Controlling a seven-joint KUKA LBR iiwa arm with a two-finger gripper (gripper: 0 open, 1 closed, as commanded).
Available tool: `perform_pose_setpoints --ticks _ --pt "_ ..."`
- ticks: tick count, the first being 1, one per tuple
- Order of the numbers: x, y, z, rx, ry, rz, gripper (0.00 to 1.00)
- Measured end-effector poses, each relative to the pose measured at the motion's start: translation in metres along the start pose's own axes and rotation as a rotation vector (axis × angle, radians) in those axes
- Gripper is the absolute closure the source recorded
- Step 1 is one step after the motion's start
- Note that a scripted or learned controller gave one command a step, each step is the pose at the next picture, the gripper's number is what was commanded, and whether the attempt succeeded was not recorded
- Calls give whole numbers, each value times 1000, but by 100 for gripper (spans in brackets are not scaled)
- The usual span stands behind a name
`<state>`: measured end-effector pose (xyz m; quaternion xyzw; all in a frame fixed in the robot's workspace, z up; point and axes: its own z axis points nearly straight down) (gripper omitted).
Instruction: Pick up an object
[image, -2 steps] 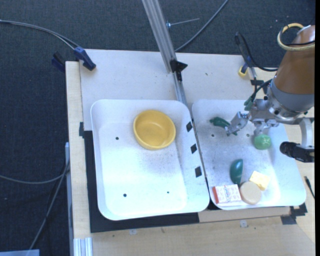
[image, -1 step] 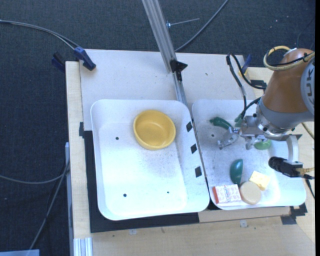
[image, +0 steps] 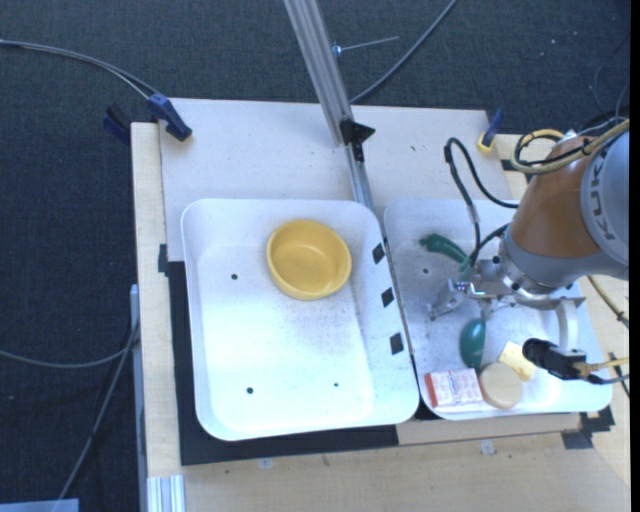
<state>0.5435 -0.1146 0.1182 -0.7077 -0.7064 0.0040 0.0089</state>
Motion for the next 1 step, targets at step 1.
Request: perform_pose_setpoints --ticks 1 --pt "1 0 23 -5 0 0 0"
